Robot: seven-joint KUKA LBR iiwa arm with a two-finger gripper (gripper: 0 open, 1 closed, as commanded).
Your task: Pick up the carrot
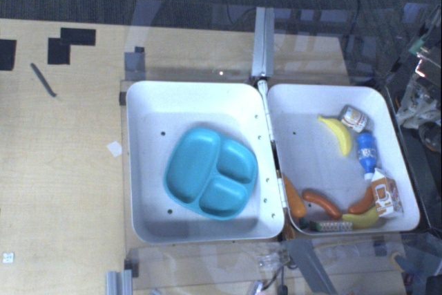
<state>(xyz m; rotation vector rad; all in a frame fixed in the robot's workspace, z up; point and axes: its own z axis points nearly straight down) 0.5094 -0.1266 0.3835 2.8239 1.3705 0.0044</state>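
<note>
Carrot (295,201) lies against the right bin's (304,107) wall beside a red sausage (322,203); blue plate (210,173) fills the other bin (148,148); gripper's state cannot be told

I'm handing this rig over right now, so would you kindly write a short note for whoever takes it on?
Gripper: no arm is over the bins at this moment.
Carrot: lies against the near left wall of the right bin, beside a sausage.
Also in that bin: a banana, a blue bottle, a can, a carton.
Left bin: holds a blue divided plate.
Done: nothing; carrot not lifted.
Left: reach, grip and raise the carrot.
</note>
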